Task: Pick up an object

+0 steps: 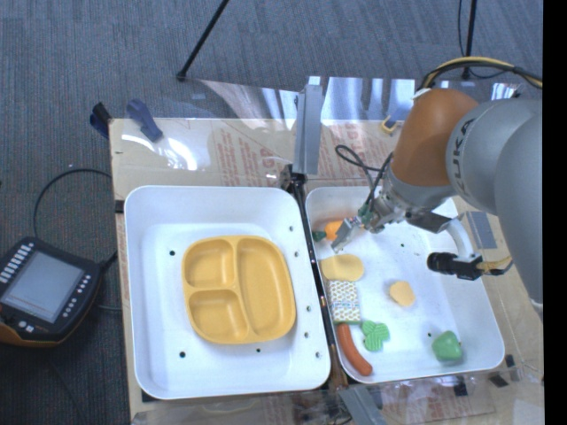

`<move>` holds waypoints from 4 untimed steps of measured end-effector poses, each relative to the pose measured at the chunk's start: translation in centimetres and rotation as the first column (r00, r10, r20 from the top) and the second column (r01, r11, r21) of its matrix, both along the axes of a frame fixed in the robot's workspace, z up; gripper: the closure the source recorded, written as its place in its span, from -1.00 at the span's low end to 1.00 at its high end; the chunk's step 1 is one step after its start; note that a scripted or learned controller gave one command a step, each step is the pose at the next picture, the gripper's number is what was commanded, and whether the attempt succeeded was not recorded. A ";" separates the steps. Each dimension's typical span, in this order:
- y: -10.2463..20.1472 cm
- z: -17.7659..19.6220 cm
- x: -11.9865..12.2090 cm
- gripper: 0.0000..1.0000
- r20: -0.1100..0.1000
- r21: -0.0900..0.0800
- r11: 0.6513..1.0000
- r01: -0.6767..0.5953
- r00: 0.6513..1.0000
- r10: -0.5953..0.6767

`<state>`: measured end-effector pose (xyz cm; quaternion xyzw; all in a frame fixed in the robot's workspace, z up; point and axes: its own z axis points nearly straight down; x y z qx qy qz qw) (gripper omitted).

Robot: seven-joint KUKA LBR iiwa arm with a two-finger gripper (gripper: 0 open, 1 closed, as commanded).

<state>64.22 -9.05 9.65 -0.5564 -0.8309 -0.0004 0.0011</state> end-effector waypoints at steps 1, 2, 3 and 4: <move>-0.4 -1.0 -4.1 -1.00 -0.003 -0.001 1.000 0.014 1.000 -0.014; -0.4 0.1 -4.1 1.00 -0.001 0.001 1.000 0.020 1.000 -0.020; -0.4 0.0 -4.1 -1.00 -0.002 0.001 1.000 0.019 1.000 -0.019; 0.4 -1.0 0.2 -1.00 -0.001 -0.001 0.999 0.032 0.999 -0.032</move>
